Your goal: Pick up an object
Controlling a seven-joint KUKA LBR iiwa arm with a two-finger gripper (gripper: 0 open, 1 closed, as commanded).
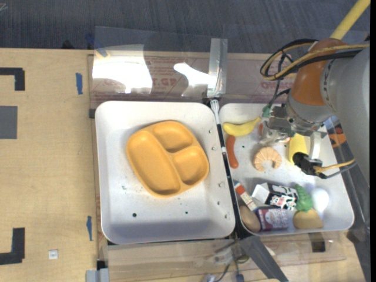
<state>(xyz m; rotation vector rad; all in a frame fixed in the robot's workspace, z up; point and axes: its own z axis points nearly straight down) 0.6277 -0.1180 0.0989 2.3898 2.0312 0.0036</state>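
Gripper [276,129] hangs low over the right bin [341,207], just above the shrimp toy [268,158] and beside the banana [242,127]; whether it is spread or closed cannot be told. Likely it is positioned for a grab there. Left of the shrimp toy, the yellow divided plate [167,157] fills the left bin [111,175].

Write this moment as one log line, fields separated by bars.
arm: over right bin | gripper: low near banana and shrimp | grasp: cannot tell | left bin: yellow divided plate
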